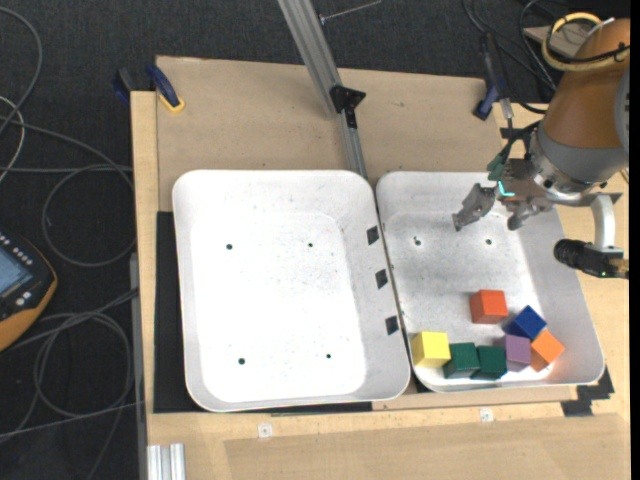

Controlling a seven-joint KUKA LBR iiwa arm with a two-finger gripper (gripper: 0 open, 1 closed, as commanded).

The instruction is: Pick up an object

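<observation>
My gripper [494,214] hangs over the far part of the right bin [440,268], its two fingers spread open with nothing between them. Well below it in the view, an orange-red block [488,305] lies alone near the bin's middle right. Along the bin's near edge sits a cluster: a yellow block [432,347], two dark green blocks [475,360], a purple block [517,350], a blue block [526,323] and an orange block [547,347]. None of them touches the gripper.
The left bin [270,288] lies beside the right one, with black clips [381,278] along the shared edge. A slanted metal pole [320,58] rises behind the bins. Blue clamps [165,88] grip the bench's far corners. Cables lie on the floor at left.
</observation>
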